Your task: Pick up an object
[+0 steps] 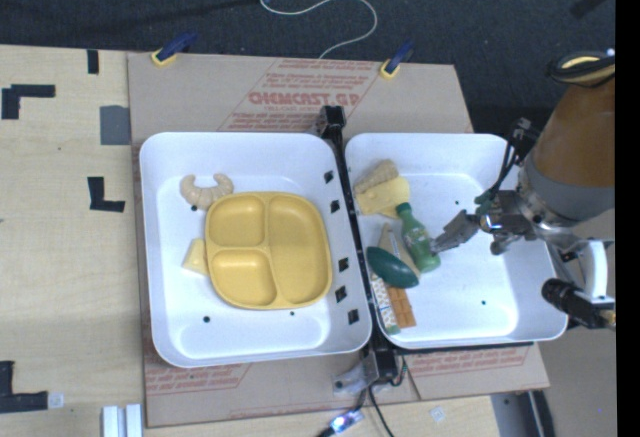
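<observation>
Entry, pick pending: your gripper hangs just beside the green bottle in the right bin (finger spread: cannot tell), nothing lifted yet.

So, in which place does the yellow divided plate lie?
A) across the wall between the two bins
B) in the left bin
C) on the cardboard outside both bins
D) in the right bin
B: the yellow divided plate lies flat inside the left bin, beside a pale curved piece, while the green bottle lies in the right bin.
</observation>
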You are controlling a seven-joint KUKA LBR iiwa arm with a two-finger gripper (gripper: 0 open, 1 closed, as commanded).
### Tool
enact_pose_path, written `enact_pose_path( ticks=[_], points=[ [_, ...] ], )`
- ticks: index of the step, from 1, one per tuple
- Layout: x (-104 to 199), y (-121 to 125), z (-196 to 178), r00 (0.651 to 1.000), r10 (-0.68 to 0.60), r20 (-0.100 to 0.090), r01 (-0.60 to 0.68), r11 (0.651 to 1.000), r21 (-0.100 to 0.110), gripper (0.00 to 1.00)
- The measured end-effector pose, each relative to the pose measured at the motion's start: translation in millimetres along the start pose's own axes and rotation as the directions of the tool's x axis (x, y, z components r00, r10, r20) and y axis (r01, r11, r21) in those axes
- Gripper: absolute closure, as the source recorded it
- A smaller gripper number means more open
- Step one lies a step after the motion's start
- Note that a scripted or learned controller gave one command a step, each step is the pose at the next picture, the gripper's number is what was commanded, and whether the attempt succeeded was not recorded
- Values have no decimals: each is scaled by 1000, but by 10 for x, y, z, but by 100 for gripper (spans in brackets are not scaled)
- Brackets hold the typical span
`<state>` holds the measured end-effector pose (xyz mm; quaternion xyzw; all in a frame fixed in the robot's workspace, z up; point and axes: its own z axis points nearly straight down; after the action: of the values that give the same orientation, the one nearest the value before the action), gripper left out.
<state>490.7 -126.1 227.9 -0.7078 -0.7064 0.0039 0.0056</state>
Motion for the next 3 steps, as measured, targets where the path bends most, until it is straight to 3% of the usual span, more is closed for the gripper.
enact_pose_path(
  ticks=[1,3],
  points=[
    [1,22,-54,1000,-3,2,3,1000,-12,0],
    [24,-94,894,1000,-2,1,2,1000,-6,0]
  ],
)
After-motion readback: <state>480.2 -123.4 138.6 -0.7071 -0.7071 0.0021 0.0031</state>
